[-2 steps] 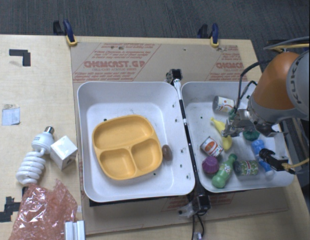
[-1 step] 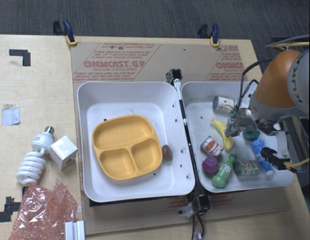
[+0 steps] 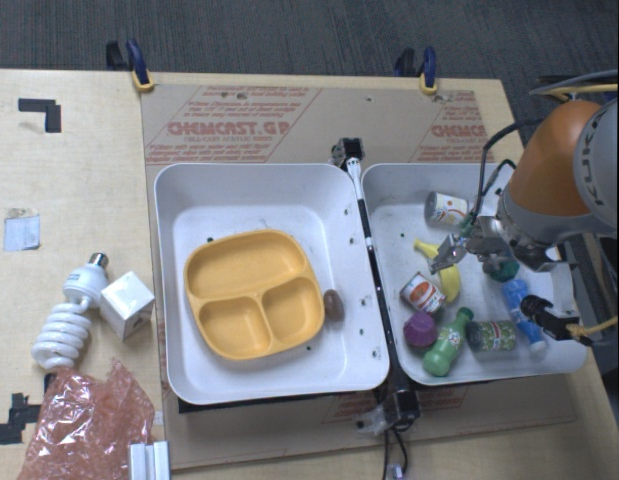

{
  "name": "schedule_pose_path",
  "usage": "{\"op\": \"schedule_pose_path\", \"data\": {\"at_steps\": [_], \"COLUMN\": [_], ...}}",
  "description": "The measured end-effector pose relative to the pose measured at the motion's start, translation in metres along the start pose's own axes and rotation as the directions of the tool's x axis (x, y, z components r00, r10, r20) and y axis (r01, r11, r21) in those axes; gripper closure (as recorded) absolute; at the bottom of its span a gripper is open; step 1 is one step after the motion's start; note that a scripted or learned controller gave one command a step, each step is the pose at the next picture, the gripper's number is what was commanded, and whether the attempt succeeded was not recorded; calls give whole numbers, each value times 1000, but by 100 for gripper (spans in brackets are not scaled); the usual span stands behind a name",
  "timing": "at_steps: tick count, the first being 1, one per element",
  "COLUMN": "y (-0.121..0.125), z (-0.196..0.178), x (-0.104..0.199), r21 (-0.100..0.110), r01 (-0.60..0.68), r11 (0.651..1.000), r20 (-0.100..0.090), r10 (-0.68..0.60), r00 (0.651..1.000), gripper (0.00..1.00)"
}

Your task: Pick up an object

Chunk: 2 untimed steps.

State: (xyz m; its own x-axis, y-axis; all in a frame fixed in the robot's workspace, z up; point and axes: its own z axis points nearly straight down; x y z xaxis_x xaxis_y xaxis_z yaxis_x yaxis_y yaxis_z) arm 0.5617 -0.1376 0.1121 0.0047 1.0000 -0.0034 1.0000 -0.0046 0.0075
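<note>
Gripper (image 3: 451, 251) low in right bin (image 3: 389, 183), over the banana (image 3: 444, 273) — grip state can't tell; soup can (image 3: 423, 293) just beside banana.

The gripper (image 3: 451, 251) hangs low in the right bin (image 3: 389, 193), fingers apart, over a banana (image 3: 444, 273). A can (image 3: 422, 292) lies beside it, a purple fruit (image 3: 421, 329) and green bottle (image 3: 447, 343) near the front edge. A yellow tray (image 3: 253, 293) fills the left bin (image 3: 179, 193).
</note>
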Motion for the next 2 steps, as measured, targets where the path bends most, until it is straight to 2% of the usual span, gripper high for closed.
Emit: {"op": "schedule_pose_path", "data": {"at_steps": [1, 2], "y": [0, 0], "z": [-7, -7], "x": [-1, -1], "r21": [3, 4], "r01": [-2, -2], "r11": [1000, 1000], "r20": [0, 0], "r10": [2, 2], "r00": [1000, 1000], "gripper": [100, 0]}}
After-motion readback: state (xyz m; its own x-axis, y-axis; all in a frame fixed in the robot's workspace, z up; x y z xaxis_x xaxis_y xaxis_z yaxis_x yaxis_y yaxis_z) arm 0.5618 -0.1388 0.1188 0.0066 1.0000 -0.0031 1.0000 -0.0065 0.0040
